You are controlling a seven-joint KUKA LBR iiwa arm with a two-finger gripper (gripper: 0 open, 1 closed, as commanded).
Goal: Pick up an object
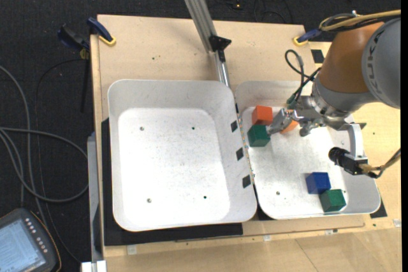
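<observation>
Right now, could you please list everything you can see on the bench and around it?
Bins: 2, white, side by side on the bench; left, right.
Orange block: 1, right bin, far left part.
Green blocks: 2, right bin; one beside the orange block, one at the near edge.
Blue block: 1, right bin, touching the near green block.
Clamps: 3, blue and yellow, far edge.
Arm: 1, grey and orange, over the right bin.
Gripper: 1, by the orange block.

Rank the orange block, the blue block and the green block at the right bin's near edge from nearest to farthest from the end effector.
From the end effector:
1. Orange block, just left of it, at the bin's far side.
2. Blue block, toward the near right.
3. Green block, at the near edge beside the blue one.
</observation>
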